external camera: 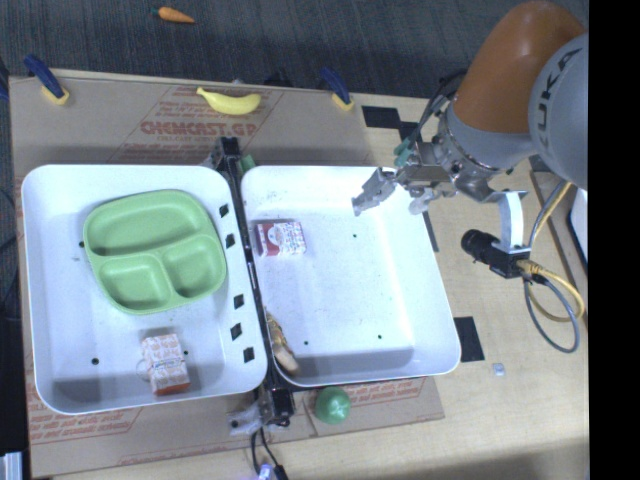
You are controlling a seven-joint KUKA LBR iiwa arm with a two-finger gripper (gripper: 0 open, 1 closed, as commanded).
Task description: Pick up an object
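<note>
Just one fixed cam, up above the bench (500, 408), looked down slanted over both bins, arm side right.

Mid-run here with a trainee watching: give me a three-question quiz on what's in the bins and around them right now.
1. True or false: the green divided tray lies in the right bin.
2. Which bin holds the red-and-white packet? A) left bin B) right bin C) neither
3. Fill in: the yellow banana lies on the ____ behind the bins.

Key
1. False. It lies in the left bin, with a small carton in front of it.
2. B, near the divider, away from the gripper over that bin's far edge.
3. Cardboard.
</note>
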